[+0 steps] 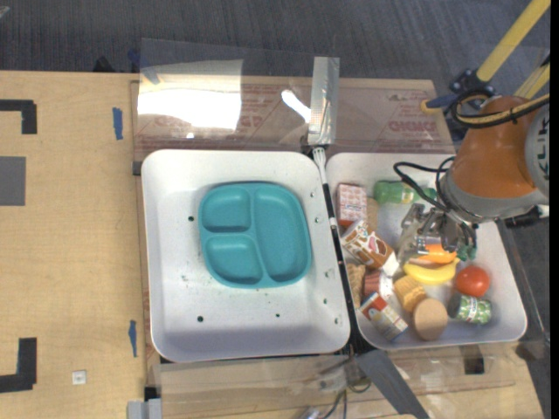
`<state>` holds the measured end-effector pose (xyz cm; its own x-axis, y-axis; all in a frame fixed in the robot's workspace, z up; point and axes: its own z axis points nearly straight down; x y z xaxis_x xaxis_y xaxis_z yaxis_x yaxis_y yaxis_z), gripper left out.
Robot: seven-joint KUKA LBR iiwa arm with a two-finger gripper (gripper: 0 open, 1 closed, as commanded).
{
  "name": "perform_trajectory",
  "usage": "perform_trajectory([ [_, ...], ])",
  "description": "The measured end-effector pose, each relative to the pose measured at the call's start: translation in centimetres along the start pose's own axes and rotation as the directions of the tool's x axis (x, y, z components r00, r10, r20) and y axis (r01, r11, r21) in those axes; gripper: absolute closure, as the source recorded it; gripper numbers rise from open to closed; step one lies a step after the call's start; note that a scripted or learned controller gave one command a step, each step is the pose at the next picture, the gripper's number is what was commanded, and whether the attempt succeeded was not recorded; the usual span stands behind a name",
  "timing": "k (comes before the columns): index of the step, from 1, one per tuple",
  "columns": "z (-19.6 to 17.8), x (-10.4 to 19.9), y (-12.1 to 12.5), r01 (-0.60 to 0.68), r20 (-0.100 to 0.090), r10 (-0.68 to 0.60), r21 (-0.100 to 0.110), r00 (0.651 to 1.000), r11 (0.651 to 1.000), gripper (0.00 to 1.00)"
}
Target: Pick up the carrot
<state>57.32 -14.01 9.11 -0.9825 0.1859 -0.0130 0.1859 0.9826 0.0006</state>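
Camera view | your gripper (437, 238) sits low in the right bin (511, 321), near its middle | carrot (435, 254) lies right under it, on the banana (430, 271) | I cannot tell its grip | tomato (472, 280) crowds close, so lift slowly.

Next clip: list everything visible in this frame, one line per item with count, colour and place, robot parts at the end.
Bins: two, white, side by side on the bench.
Divided plate: one, teal, in the left bin.
Carrot: one, orange, in the right bin right under the tool.
Banana: one, yellow, just below the carrot.
Tomato: one, red, right of the banana.
Small can: one, green label, at the right bin's lower right.
Carton: one, red and white, top left of the right bin.
Other toy foods: several, mixed colours, crowded in the right bin.
Arm: one, grey with orange band, entering from the right.
Tool: one, metal, over the carrot.
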Motion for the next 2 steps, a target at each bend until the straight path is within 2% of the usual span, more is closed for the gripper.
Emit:
perform_trajectory([
  [1,-9.0,0.7,-1.9,0.106,0.001,-0.106,0.001,0.994,0.994,1.0],
  [2,-13.1,-2.4,-5.0,0.293,-0.002,-0.293,0.0,0.956,0.956,1.0],
])
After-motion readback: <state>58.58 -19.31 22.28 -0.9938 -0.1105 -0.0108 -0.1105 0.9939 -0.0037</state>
